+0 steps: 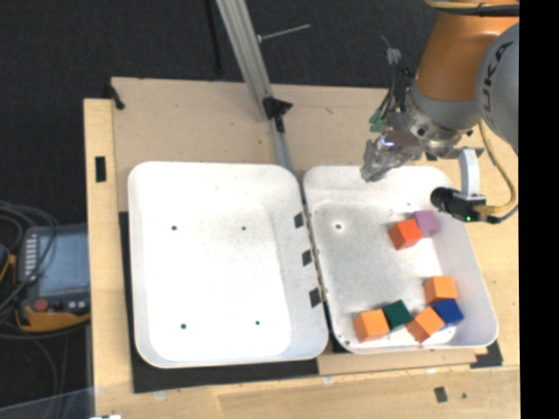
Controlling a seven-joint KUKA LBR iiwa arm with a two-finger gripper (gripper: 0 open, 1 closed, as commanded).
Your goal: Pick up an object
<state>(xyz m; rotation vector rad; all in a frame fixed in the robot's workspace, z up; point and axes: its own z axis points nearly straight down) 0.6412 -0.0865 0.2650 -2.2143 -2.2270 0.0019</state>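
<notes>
We see the hand (377, 166) hanging over the far rim of the right bin (349, 260), near that bin's upper-left corner, with the grey and orange arm (458, 51) reaching in behind it. Nothing shows between its tips, so it carries no block. How wide it stands we cannot tell, because the tips are small and blurred from this angle.

The blocks all lie in the right bin, well apart from the hand. An orange-red block (404, 233) sits mid-bin, touching a pale purple block (427, 223) beside it. Along the near edge lie an orange block (371, 324) and a dark green block (397, 313) just beside it, then another orange block (427, 323), a blue block (446, 310) and one more orange block (440, 288) clustered in the near right corner. The left bin (210, 260) lies beside it on the worktop (201, 120).

By our reading the task is hardly begun: no block is lifted and none is gripped. What is left is nearly all of it. We judge the hand must travel over a chosen block, come down around it, close, and lift. The orange-red and purple pair looks nearest.
</notes>
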